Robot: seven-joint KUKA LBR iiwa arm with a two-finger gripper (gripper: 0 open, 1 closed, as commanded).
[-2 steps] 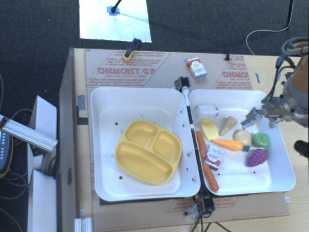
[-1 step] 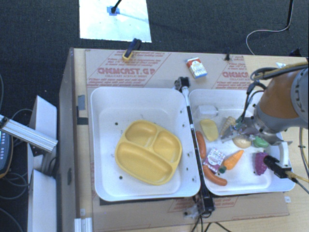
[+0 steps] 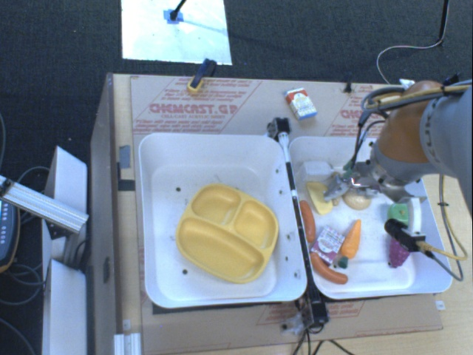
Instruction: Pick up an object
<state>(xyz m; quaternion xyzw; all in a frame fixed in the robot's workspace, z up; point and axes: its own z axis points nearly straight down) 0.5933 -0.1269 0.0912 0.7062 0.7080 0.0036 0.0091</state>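
**Fig. 1.** Overhead view of the bench during a pick attempt. The arm reaches in from the view's right, w/ the claw low over the upper part of the right-hand bin.

**Claw state:** cannot tell whether it is spread or pressed together (the wrist body and the slant of the view mask it). Nothing is seen pinched in it.

**Target:** judged by nearness, there are two candidates, both lying in the right-hand bin.
- The yellow wedge is just beside the claw, toward the wall between the bins.
- The beige lump is just beside the claw on the opposite side.
- Contact w/ either cannot be told.

**Other contents, same bin:**
- white block near the top wall
- long red sausage along the dividing wall
- packet, touching or nearly touching the carrot
- second sausage, lowest in the bin
- green piece and purple piece, toward the far side

The left-hand bin holds a yellow plate.

**Failure modes (est.):**
1. The claw sits between the two candidates, so a close here may catch neither, or only nudge one aside.
2. The wedge's sloped faces would likely let it squirt out of a pinch, esp. if it is taken near its thin end.
3. The lump looks rounded, so it could roll off-centre under contact.
4. The wedge is near the white block and the dividing wall, so a push toward them could jam it there, leaving little room for a regrasp.
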